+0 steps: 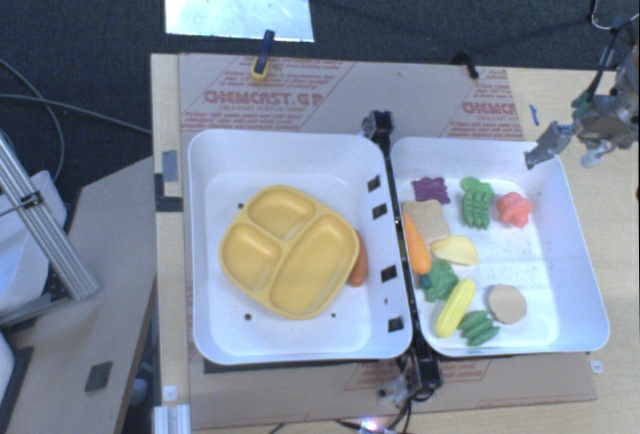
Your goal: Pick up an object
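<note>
Gripper [568, 144] up at the far right corner of the right bin [590, 307], hovering over the rim. Fingers [541, 154] spread apart, nothing between them. Grey wrist just behind, off toward the frame edge.

Down inside the right bin, plenty to choose from. Purple piece [431, 189] near the far left of that bin. Green leafy piece [477, 203] just right of it, red piece [515, 209] right again and closest of all to the gripper, though clearly apart from it. Tan slice [426, 219] below the purple piece, touching the carrot [417, 244] along the bin's left wall. Pale yellow wedge [455, 250] in the middle. Dark green broccoli-like piece [438, 281] below the carrot. Yellow corn [454, 308] slanting at the near side, green pepper [478, 327] just beside its lower end, round beige piece [507, 303] to the right of both.

Across the black divider, left bin [200, 222]: yellow divided plate [289, 250] sitting in the middle, three compartments, tilted at an angle. Small orange piece [357, 269] tucked against the plate's right edge, on the side nearest the right bin.
</note>
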